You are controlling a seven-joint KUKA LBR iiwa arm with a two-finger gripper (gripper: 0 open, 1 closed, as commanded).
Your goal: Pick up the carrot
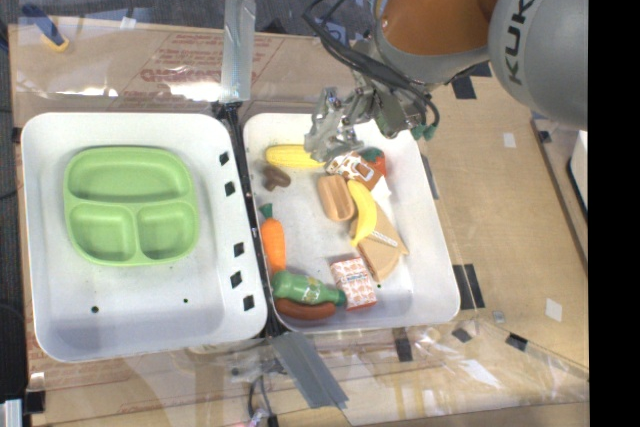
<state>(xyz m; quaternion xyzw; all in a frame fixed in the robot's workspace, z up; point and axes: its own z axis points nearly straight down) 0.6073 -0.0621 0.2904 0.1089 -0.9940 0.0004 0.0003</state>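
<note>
By the right bin's left wall, carrot point(273, 242) touches green bottle point(305, 289); claw point(327, 137) state unclear.

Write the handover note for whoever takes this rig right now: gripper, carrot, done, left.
Gripper: over the far end of the right bin, above the corn cob; nothing visible between its fingers.
Carrot: lying against the right bin's left wall, between a small brown piece and a green toy.
Done: no pick yet.
Left: move to the carrot, grip it, lift it.
</note>
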